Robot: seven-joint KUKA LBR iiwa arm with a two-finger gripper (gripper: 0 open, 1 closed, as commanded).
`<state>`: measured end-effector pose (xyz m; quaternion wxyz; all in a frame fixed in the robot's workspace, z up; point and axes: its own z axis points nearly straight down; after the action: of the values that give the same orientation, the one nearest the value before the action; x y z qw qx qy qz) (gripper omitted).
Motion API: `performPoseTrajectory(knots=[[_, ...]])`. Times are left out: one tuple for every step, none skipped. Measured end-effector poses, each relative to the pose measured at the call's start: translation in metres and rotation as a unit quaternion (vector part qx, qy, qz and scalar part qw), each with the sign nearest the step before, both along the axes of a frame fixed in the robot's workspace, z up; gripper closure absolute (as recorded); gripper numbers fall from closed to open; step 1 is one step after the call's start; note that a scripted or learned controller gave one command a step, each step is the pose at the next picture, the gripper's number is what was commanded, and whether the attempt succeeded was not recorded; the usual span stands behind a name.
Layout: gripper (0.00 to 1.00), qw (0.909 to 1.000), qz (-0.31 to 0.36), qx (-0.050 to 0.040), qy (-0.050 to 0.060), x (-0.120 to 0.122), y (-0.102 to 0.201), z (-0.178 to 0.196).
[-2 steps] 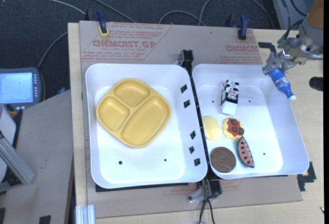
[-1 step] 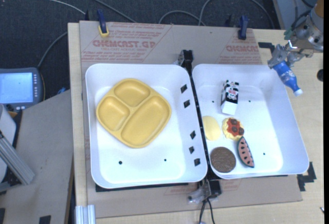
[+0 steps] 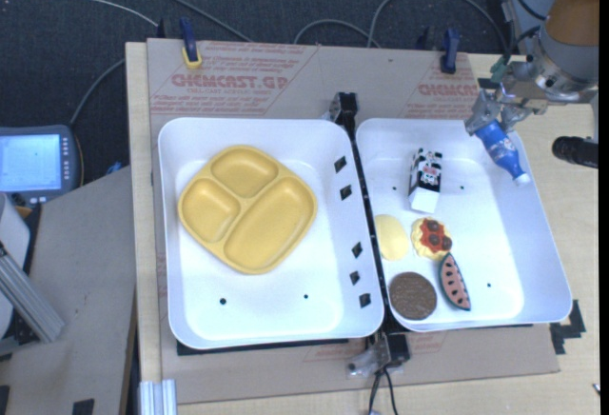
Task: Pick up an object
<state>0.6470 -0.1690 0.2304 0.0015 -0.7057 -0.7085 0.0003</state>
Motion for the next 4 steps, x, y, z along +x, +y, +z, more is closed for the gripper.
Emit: performPoseTrajectory(knots=[[1.00,1.0000,-0.001,0.0002,0.001,-0.021,0.044,-0.009],[1.00,1.0000,0.000,0.0008,0.000,-0.042,0.096,0.003],[1.00,1.0000,0.001,0.0007,0.001,-0.057,0.144,-0.009],[1.00,1.0000,0.001,0.0005,0.001,-0.084,0.200,-0.007]])
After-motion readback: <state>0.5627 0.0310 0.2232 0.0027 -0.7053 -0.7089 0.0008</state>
